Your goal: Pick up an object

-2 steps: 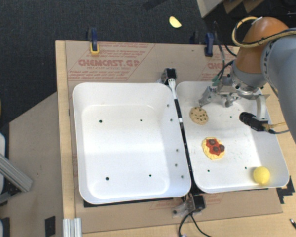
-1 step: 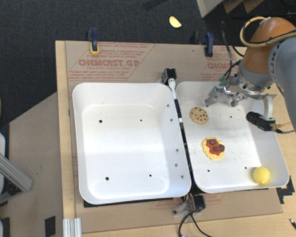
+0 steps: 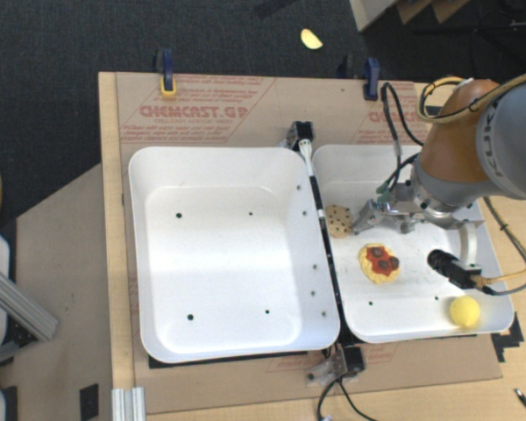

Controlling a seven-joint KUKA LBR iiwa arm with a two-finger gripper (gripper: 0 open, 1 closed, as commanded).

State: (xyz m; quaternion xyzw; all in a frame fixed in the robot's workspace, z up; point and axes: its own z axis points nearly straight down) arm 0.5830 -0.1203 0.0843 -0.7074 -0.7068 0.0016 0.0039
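We log the hand (image 3: 366, 217) over the right bin (image 3: 421, 327); we cannot tell whether it is wide or narrow. A cookie (image 3: 337, 220) lies just beside its tip on the side away from the arm. A pizza toy (image 3: 380, 264) lies near, on the hand's camera side, and a yellow ball (image 3: 464, 311) well apart.

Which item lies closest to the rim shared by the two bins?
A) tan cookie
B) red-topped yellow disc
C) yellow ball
A: the tan cookie sits right beside that rim, while the red-topped yellow disc and the yellow ball lie farther into the bin on the view's right.
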